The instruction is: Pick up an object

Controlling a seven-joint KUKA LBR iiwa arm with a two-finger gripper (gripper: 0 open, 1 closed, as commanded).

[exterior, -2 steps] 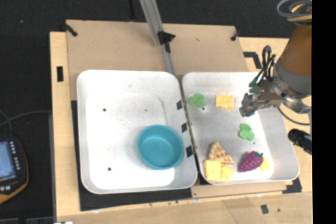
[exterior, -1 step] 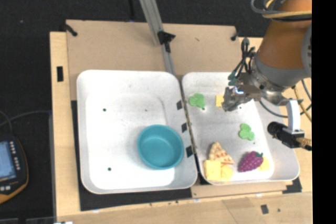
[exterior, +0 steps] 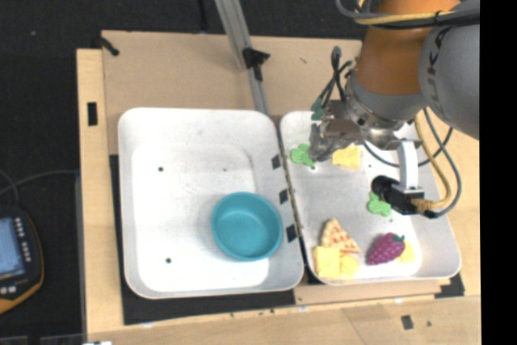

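Note:
My gripper (exterior: 321, 148) hangs over the back left part of the right bin (exterior: 347, 190). Right beside its tip lies a small green toy (exterior: 302, 156) by the bin's left wall. A yellow cheese wedge (exterior: 347, 157) rests just to the right of the gripper. Another green piece (exterior: 377, 206) lies mid-bin. Near the front edge sit a pizza slice (exterior: 337, 235), a yellow block (exterior: 334, 261) and a purple grape bunch (exterior: 385, 248) on a yellow piece. Nothing is seen held between the fingers.
The left bin (exterior: 161, 190) holds a blue bowl (exterior: 245, 225) near its front right corner. A grey metal pole (exterior: 234, 20) slants down from the back to the gap between the bins. The arm's bulk covers the right bin's back right corner.

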